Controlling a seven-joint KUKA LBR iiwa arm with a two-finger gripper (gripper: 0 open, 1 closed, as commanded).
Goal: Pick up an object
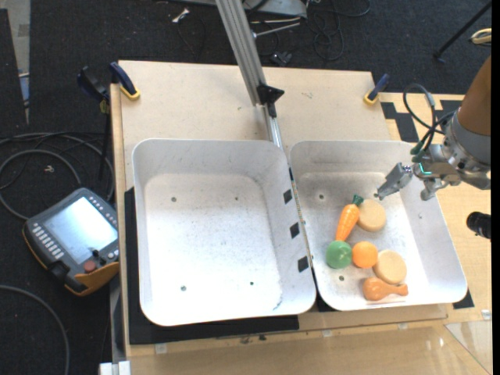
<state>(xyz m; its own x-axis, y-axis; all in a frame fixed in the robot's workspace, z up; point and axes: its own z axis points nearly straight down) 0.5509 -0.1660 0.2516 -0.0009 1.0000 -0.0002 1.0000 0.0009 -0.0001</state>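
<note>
Several toy foods lie bunched in the right bin (328, 166): an orange carrot (347, 220) with a green top, a beige round piece (373, 216), a green ball (339, 254), an orange ball (364, 254), a second beige piece (390, 266) and an orange pear-shaped piece (383, 290). My gripper (404, 193) hangs over the right bin's upper right part, above and to the right of the carrot and the first beige piece. Its fingers stand open with nothing between them.
The left bin (211, 233) sits beside the right one, with a shared raised wall (297, 217) between them. A slanted aluminium pole (246, 49) rises from the bench behind the bins. A teach pendant (74, 241) lies on the floor at left. Clamps (125, 80) grip the bench's back corners.
</note>
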